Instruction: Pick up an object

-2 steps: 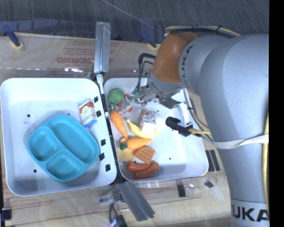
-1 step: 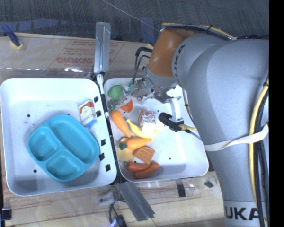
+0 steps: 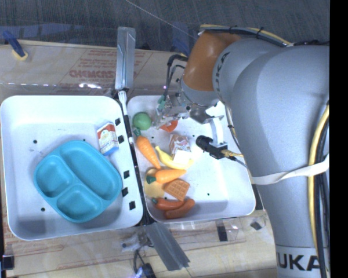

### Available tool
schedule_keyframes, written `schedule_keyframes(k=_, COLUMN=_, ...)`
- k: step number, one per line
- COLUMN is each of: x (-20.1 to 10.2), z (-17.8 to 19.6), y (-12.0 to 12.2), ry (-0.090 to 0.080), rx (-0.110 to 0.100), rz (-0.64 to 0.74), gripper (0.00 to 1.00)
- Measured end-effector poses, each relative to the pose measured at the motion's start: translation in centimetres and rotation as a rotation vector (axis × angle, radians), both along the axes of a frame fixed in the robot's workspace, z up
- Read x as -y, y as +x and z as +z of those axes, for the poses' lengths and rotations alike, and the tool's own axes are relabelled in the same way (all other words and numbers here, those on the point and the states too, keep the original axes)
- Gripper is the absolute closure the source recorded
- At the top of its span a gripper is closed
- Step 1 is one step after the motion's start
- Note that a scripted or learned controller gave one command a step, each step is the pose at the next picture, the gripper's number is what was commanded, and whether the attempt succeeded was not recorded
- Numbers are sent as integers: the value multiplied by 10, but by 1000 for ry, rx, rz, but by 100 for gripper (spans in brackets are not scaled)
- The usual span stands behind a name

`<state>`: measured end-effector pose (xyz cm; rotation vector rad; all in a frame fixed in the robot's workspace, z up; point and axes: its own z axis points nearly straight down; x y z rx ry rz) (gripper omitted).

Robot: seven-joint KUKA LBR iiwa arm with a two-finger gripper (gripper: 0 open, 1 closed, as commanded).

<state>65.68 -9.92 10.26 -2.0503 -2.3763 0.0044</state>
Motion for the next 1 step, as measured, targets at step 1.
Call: schedule_keyframes(k=1, x=-26, z=95, y=-28, ry=1, rx=12, rz=1, gripper=100)
